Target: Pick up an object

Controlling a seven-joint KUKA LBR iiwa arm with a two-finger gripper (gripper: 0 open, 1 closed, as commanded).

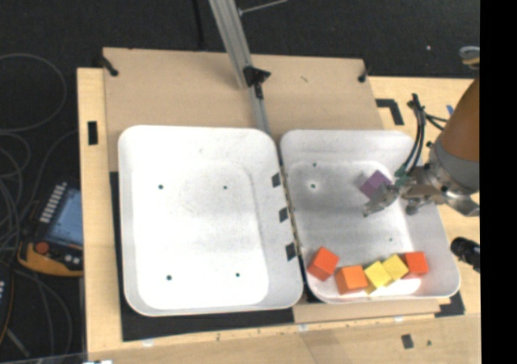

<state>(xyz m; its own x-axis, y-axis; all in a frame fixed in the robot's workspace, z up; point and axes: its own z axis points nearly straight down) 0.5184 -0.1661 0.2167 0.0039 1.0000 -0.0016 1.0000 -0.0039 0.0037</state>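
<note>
- Arm reaches in from the right, over the right bin; orange band above the wrist shows at the frame edge.
- Gripper sits low in that bin, tips right at the purple block.
- Purple block looks tilted and touching the tips, maybe between them, but can't tell if it's pinched or just nudged (view too coarse). Pincer width: can't tell either.
- Other candidates lie along the near wall of the right bin: orange block, a second orange block, two yellow blocks touching each other, and a red-orange block. All well apart from the gripper.
- Left bin has just a few dark dots on its floor.
- Progress, my read: approach done, arm at the grasp stage on the purple block. Left: confirm a firm hold, then lift clear of the bin floor. No lift evident yet.
</note>
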